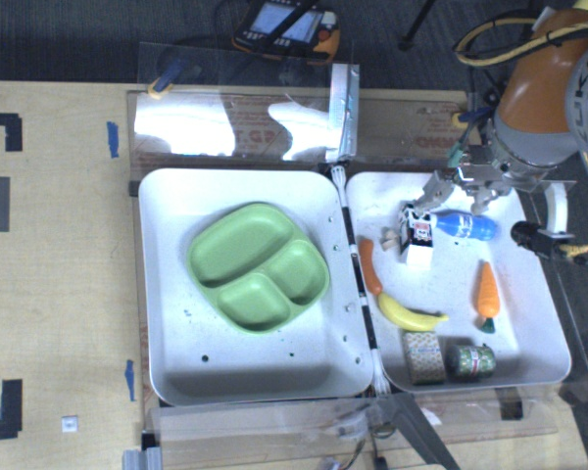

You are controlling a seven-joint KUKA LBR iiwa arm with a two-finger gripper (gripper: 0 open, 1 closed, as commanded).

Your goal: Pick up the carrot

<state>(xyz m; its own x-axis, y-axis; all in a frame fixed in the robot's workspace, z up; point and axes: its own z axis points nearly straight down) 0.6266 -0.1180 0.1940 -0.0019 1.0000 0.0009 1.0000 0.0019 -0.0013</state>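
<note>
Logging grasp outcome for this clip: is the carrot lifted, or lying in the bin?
Lying in the bin. The carrot rests on the right bin's floor, apart from the claw.

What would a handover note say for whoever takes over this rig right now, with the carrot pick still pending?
Gripper: low over the right bin, far side, beside the blue bottle; nothing seen in it.
Carrot: lying in the right bin toward its right side, green end nearest the camera, apart from the gripper.
Also there: banana, an orange-red piece by the divider, a can. Green tray in the left bin.
Done: nothing yet. Left: move to the carrot, grasp, lift.
</note>
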